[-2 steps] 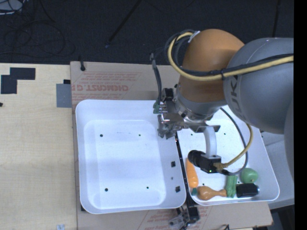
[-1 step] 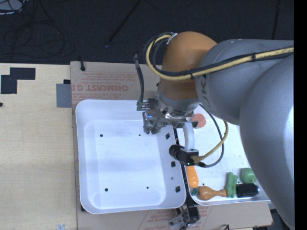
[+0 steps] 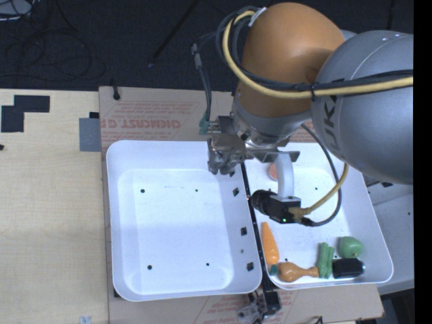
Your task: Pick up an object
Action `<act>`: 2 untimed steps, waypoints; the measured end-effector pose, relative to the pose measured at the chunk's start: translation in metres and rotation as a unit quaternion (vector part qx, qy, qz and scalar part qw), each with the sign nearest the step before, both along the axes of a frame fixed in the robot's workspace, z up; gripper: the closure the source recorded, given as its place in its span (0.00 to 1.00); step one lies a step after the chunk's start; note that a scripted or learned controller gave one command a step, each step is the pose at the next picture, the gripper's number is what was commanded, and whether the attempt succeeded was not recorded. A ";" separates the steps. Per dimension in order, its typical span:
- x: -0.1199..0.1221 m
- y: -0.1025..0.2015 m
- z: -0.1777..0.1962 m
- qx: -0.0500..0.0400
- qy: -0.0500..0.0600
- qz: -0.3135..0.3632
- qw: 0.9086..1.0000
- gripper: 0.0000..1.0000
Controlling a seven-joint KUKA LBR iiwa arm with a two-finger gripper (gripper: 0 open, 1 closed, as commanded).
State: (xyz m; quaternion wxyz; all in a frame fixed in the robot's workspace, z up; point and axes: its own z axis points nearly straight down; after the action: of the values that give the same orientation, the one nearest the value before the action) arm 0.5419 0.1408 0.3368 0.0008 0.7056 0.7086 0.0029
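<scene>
Several small things lay at the near end of the right bin (image 3: 351, 201): an orange carrot (image 3: 270, 243), an orange gourd (image 3: 297, 271), a green pod (image 3: 325, 259), a green lump (image 3: 349, 247) and a black block (image 3: 347, 268). The pincer (image 3: 221, 162) hung over the far right corner of the left bin (image 3: 169, 228), well apart from them. Whether it stood wide or narrow could not be told. The carrot looked light, stiff and smooth, and was probably best taken across its thick middle.
</scene>
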 end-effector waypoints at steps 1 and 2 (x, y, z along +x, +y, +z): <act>0.000 -0.001 0.002 -0.003 0.006 0.001 1.000 1.00; 0.003 0.038 -0.180 -0.004 0.011 0.001 1.000 1.00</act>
State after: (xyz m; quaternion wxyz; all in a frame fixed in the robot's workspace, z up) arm 0.5447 0.1787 0.1571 -0.0047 0.7050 0.7091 -0.0077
